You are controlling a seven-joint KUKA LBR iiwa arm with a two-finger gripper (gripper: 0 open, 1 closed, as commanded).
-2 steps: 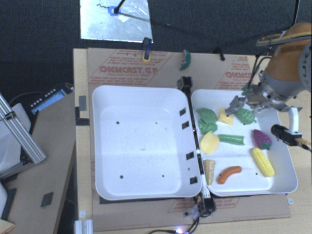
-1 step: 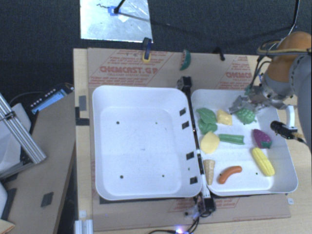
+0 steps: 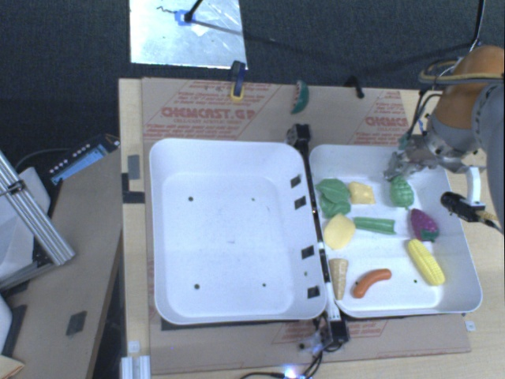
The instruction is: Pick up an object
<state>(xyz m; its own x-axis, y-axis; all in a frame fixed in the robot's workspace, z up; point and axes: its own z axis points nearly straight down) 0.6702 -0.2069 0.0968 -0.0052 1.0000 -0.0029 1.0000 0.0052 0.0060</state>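
Note:
The right bin point(image 3: 461, 290) holds several toy foods: a green leafy piece point(image 3: 333, 195), a pale yellow chunk point(image 3: 361, 193), a dark green knobbly piece point(image 3: 402, 193), a purple eggplant point(image 3: 424, 224), a green pod point(image 3: 374, 226), a yellow fruit point(image 3: 340, 231), a corn cob point(image 3: 426, 261), a cone point(image 3: 338, 276) and an orange sausage point(image 3: 371, 283). My gripper point(image 3: 399, 168) hangs low at the bin's far side, just above the dark green knobbly piece. I see nothing lifted off the bin floor.
The left bin point(image 3: 229, 227) lies beside the right one, with a black clip strip point(image 3: 309, 212) along their shared edge. A cardboard sheet point(image 3: 209, 113) lies under both bins. A grey table point(image 3: 71, 212) with metal rails stands at the left.

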